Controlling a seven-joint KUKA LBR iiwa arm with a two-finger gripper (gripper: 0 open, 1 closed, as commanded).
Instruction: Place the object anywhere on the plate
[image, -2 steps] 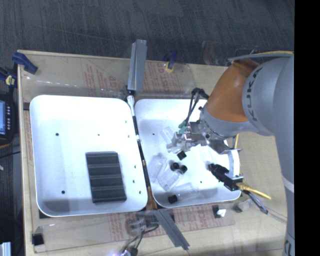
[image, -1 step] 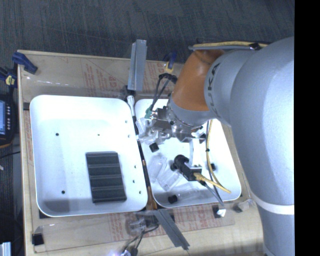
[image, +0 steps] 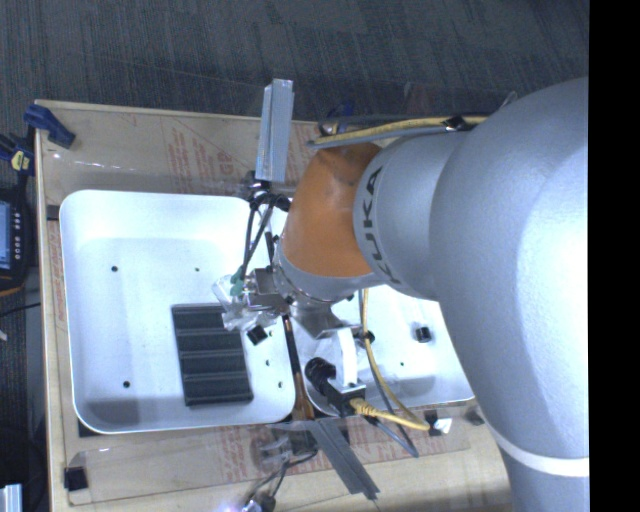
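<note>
The gripper (image: 243, 305) hangs over the left bin (image: 90, 230), near the middle of the frame, just beside the upper right corner of a black ribbed block (image: 210, 355) that lies flat in the lower part of this bin. A small greenish piece (image: 237, 289) shows at the gripper. I cannot tell if the gripper is open or closed (the wrist covers it), or if it holds anything.

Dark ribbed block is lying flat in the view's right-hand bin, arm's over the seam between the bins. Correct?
Not quite: wrong bin. The camera view shows the dark ribbed block lying flat in the view's left-hand bin, not the right-hand bin. The rest holds: the arm is over the seam between the bins.
</note>
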